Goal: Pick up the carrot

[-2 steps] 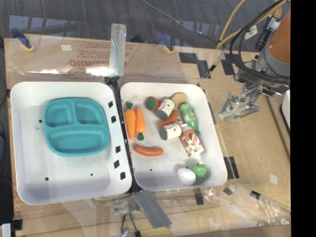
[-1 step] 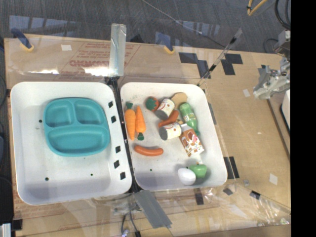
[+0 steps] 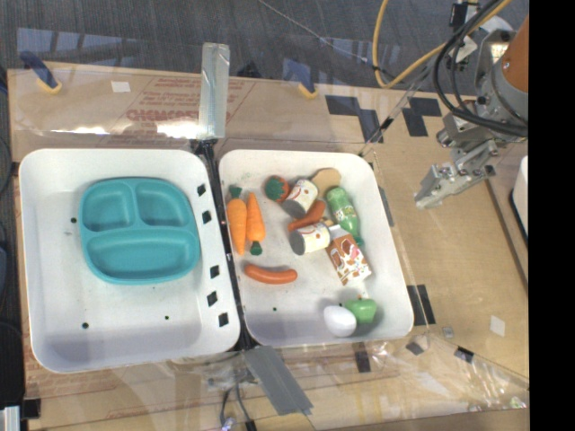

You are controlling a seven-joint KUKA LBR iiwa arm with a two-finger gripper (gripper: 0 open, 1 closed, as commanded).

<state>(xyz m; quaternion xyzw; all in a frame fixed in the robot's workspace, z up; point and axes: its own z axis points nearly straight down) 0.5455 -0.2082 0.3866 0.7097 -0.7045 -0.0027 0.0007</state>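
Near bin edge: I'm seeing egg [image 3: 339,321] and green toy [image 3: 363,310] sitting in right bin [image 3: 388,241] corner. Sausage [image 3: 270,275] lying mid-bin. Carrot [image 3: 236,225] lying against left wall, second carrot [image 3: 255,220] touching it; I'm worrying fingers are going to catch both or jam on wall. Gripper [image 3: 432,190] hanging outside bin, off right edge, holding nothing; jaw opening unclear to me.

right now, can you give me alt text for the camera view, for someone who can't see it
Two carrots lie side by side at the left edge of the right white bin, among other toy foods including a red sausage. The robot's gripper hangs outside that bin to its right, over the bench. The left white bin holds a teal divided plate.
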